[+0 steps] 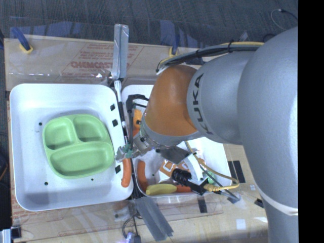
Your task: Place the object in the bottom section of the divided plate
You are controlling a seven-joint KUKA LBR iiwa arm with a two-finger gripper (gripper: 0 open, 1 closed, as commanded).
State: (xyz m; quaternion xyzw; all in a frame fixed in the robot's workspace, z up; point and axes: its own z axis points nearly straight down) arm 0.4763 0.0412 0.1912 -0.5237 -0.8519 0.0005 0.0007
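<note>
The gripper hangs low over the wall between the two white bins, and an orange carrot lies just below it in the right bin, near the jaws but not visibly between them; whether the jaws are apart or together cannot be told. The carrot's long axis runs nearly straight up and down the view, beside the dividing wall. The arm bears the letters "KUKA", and the green divided plate sits in the left bin.

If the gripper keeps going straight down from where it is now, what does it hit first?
Probably the orange carrot lying under the gripper, by the right bin's left wall; depth is unclear from this slanted view.
</note>
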